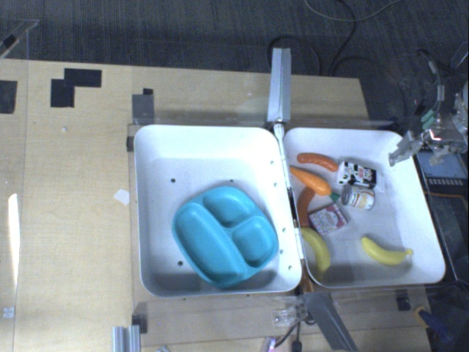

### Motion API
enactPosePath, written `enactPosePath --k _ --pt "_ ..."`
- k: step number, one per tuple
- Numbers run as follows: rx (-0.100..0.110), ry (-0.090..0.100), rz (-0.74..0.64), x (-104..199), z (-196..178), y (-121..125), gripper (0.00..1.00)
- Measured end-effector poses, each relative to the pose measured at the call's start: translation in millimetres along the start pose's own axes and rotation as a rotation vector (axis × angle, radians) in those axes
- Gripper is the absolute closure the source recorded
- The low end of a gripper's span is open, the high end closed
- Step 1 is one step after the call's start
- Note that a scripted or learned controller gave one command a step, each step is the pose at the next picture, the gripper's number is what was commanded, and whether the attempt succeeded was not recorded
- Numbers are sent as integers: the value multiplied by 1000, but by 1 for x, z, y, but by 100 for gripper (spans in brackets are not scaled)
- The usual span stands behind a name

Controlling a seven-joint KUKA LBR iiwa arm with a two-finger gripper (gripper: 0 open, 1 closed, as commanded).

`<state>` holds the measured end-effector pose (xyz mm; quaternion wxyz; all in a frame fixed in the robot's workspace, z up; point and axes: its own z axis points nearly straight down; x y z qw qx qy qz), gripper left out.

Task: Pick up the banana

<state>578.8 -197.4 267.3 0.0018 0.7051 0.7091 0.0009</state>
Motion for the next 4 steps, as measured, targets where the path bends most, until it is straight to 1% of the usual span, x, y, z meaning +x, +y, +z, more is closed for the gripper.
enactPosePath --k 1,2,3,4 --pt "0 0 -66 -8 42 -75 0" --pt "0 1 144 29 173 -91 0" --pt "-3 1 141 29 162 -89 100" --pt "-1 1 195 72 75 -90 100"
